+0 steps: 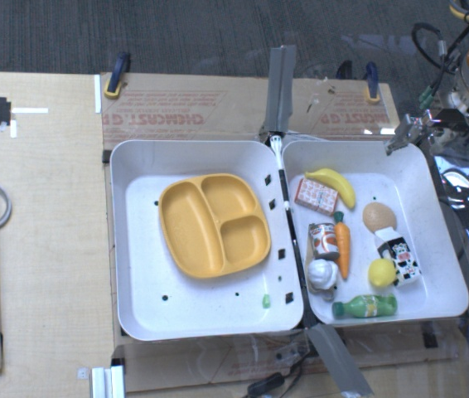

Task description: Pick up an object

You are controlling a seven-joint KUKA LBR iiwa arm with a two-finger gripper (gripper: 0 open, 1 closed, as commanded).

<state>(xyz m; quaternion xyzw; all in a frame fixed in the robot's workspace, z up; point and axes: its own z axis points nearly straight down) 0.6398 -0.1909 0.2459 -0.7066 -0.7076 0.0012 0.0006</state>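
No pick has begun: the tool [402,135] sits above the right bin's [433,181] far corner, its grip state impossible to tell, while the banana [334,182], carrot [342,247], lemon [381,273] and green bottle [365,307] lie inside, ungrasped.

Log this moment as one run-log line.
phase: pre-grasp | end effector: above right bin's far corner, holding nothing | items untouched | yellow tray: left bin

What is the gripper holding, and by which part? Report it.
Nothing is held. The gripper sits at the right bin's top right corner, apart from the banana and other items.
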